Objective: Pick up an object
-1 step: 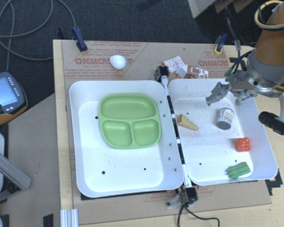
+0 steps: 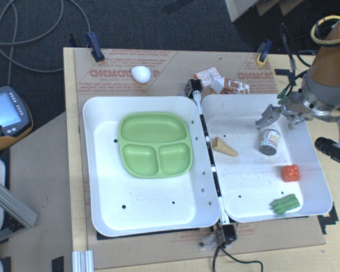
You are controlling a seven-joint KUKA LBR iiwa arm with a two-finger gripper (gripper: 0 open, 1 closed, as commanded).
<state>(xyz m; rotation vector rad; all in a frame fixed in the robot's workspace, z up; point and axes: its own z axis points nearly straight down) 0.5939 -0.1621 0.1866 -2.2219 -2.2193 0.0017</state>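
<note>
We hover our tool [image 2: 276,119] just above the small can [image 2: 269,141], lined up for grabbing; we cannot tell its spread.

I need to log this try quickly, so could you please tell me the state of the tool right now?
Tool: above the right bin, just over a small can; open or shut cannot be told, and nothing is visibly held.

Left bin [image 2: 102,208]: divided tray [image 2: 156,144] toward rear | Right bin [image 2: 238,205]: wedge [image 2: 224,147] near left wall, can [image 2: 269,141] right of wedge, block [image 2: 290,173] nearer front-right, leafy piece [image 2: 285,203] at front | Behind bins on bench [image 2: 73,152]: egg [image 2: 140,73] left, wrappers [image 2: 218,83] right
</note>
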